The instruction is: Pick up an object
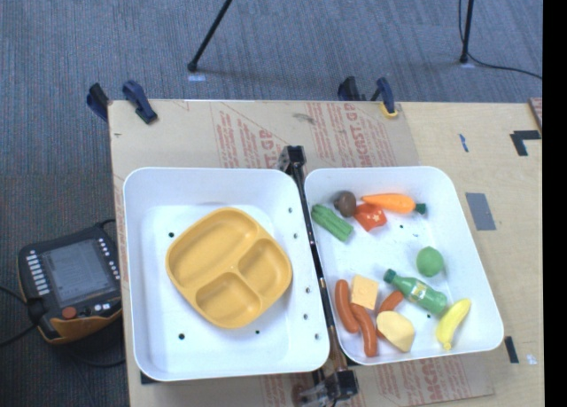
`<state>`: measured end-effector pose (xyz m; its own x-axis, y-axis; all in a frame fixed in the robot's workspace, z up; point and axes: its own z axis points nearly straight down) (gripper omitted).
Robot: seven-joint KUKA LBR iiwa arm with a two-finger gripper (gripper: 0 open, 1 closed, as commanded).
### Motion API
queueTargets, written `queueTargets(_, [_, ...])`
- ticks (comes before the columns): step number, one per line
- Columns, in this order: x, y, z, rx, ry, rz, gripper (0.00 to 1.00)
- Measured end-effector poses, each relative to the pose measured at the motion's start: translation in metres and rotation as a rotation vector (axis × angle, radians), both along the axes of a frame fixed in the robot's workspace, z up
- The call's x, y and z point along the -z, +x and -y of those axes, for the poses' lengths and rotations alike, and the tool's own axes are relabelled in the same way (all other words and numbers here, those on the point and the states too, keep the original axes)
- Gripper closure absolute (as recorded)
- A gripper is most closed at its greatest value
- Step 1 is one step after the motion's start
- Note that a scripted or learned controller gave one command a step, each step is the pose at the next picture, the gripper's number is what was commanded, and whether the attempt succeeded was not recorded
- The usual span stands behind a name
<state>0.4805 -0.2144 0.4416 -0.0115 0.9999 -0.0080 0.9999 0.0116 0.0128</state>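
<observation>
- Your likeliest target, the green ball [430, 261], sits alone in the right bin [475, 254].
- It looks light, stiff and slippery; grip across its middle.
- Jaws: state cannot be told.

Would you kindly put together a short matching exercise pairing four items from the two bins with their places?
Things:
1. yellow divided plate
2. carrot
3. banana
4. green bottle

Places:
A. far side of the right bin, beside the red pepper piece
B. near right corner of the right bin
C. left bin
D. right bin, between the lime and the banana

Pairs: 1-C, 2-A, 3-B, 4-D
</observation>
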Motion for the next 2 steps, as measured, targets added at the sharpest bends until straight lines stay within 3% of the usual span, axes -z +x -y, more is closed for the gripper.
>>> queueTargets(2, [-0.020, 0.003, 0.001, -0.012, -0.006, 0.010, 1.00])
